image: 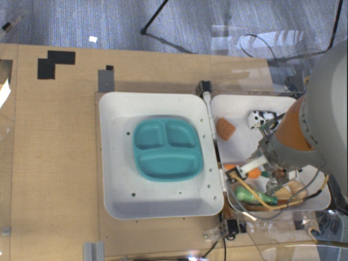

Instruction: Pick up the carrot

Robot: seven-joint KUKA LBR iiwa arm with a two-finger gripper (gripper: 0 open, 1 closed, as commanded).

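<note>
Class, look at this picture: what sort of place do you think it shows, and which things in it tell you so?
Probably a robotics lab or test bench: a grey robot arm reaches over two white bins, one holding a teal divided plate, with loose cables around.

Carrot [253, 173]: small, orange with a white end. Lies tilted at near left of right bin [239, 110], among clutter.

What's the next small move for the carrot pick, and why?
Probably a short descent toward the carrot, then close. The gripper sits low in the right bin, right beside the carrot's orange tip, among clutter near the bin's front edge. Nothing visibly sits between the fingers, so the grasp looks not yet made. The teal tray in the left bin isn't involved.
</note>
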